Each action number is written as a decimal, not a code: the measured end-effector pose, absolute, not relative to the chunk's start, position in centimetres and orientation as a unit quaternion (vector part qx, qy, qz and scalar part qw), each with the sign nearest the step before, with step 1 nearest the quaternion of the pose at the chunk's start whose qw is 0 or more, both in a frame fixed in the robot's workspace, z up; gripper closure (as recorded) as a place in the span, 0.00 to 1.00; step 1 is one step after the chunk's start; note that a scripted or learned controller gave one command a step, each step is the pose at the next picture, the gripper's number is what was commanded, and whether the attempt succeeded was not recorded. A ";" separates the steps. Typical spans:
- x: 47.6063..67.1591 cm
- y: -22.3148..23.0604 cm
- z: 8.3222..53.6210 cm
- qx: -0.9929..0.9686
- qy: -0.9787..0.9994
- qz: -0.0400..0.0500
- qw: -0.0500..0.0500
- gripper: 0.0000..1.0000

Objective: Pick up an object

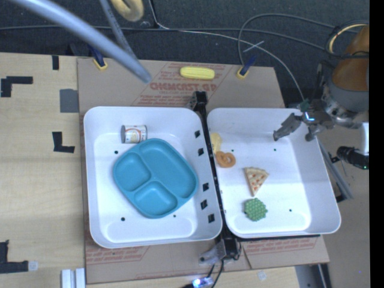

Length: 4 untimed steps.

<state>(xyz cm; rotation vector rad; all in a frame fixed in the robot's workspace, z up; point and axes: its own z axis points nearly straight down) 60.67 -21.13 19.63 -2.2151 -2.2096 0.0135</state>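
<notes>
Camera view, your end effector (298,128) with fingers spread and nothing between them over the right bin (312,179), four items there, pizza slice (256,179), green ball (255,209), pretzel (225,159), perhaps a yellow piece (215,141), left bin (99,161) with one blue tray (155,177), one can (134,134), one banana (197,72) on the desk (36,179).

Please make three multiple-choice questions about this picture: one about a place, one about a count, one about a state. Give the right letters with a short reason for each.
1. Where is the blue divided tray?
A. left bin
B. right bin
C. on the cardboard

2. How many items lie in the right bin?
A. one
B. four
C. seven

3. How are the gripper's fingers?
A. open
B. shut on the tray
C. shut on the can

Answers:
1. A, it lies beside the small can in the left bin.
2. B, a pale yellow piece, an orange ring, a pizza slice and a green round piece.
3. A, the fingers are spread with nothing between them.
</notes>
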 end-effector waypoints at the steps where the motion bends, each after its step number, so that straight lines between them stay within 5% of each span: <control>1: 61.0 -21.1 20.5 -0.707 -0.708 0.001 0.000 0.00; 4: 60.1 -20.8 8.4 -0.706 -0.708 0.001 -0.001 0.00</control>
